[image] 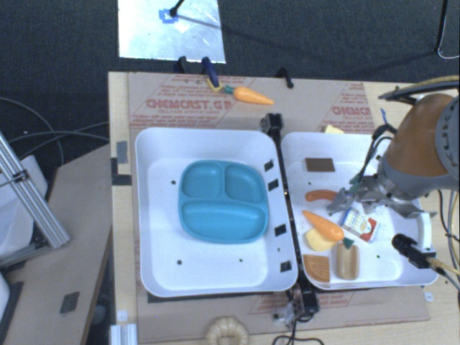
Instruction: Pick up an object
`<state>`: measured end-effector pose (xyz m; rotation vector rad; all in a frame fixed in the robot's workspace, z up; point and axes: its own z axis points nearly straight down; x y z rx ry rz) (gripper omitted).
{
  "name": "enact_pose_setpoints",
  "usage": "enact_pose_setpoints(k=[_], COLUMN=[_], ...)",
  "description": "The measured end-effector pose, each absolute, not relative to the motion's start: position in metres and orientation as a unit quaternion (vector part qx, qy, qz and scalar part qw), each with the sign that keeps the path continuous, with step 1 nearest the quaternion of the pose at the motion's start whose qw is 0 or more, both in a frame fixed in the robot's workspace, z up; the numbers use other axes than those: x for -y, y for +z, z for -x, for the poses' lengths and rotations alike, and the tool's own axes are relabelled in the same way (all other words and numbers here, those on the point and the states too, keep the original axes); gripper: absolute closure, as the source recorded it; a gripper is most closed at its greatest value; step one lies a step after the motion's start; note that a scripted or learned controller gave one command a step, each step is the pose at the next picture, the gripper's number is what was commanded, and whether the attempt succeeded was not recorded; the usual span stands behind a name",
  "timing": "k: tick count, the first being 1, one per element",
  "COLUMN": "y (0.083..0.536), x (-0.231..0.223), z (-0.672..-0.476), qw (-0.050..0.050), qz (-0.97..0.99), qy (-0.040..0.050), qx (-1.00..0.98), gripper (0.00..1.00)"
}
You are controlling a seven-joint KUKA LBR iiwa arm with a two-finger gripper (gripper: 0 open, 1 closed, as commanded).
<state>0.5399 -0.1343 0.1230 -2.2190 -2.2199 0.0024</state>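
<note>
While low over the right-hand shallow white bin (402, 275), hand (351, 201) hangs, grip impossible to tell, just above small white-and-red packet (359, 225) and orange plastic carrot (323, 226) near bench's right edge.

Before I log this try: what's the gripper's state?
Gripper: cannot be told; it sits low in the right bin among the toy food.

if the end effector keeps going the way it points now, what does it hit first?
Probably the red and white packet directly under the end effector in the right bin; the carrot lies just beside it. Height is unclear.
</note>
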Motion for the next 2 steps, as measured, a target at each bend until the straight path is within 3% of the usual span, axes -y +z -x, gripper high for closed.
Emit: enact_pose_setpoints(k=[1, 2], y=[0.088, 0.102], x=[0.138, 0.14], z=[-0.542, -0.546], qw=[-0.005, -0.011], qz=[0.708, 0.708], qy=[-0.0003, -0.0026], qx=[0.706, 0.706], gripper=[0.0, 1.0])
